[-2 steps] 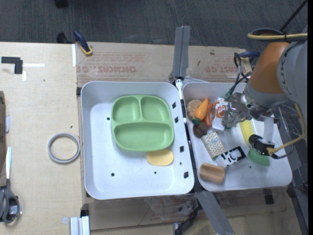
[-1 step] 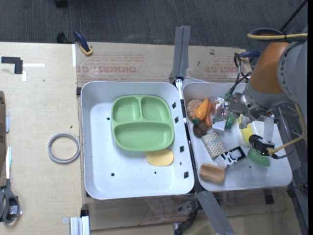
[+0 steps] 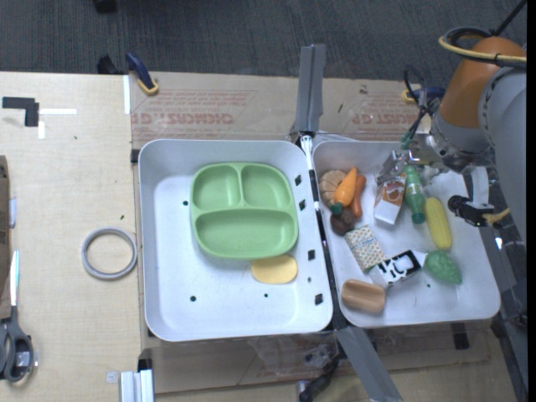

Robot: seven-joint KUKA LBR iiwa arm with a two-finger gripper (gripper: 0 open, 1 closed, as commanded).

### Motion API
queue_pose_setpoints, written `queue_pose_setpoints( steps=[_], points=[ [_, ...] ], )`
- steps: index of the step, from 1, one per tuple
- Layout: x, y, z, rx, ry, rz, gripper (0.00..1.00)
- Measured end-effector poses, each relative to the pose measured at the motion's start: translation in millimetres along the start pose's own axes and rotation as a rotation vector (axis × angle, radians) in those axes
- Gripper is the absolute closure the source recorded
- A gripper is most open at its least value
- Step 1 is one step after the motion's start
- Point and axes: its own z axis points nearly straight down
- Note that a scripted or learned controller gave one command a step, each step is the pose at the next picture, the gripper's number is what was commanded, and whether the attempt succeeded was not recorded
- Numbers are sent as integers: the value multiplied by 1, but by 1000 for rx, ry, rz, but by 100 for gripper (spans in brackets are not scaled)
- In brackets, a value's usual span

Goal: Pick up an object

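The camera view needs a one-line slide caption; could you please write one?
Gripper poised over the cluttered right bin near a green bottle; green divided plate in the left bin.

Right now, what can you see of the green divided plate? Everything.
The green divided plate is pale green, looks like matte plastic, with rounded corners and three compartments: two small ones at the far side, one wide one nearer the camera. It lies flat, right side up, in the left bin, toward its far half. A yellow piece sits against its near edge. Its compartments hold nothing.
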Motion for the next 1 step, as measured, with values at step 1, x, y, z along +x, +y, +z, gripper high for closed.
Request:
queue_pose_setpoints(
  steps=[1],
  points=[
    [1,0,-9,2,-2,-4,100]
  ],
)
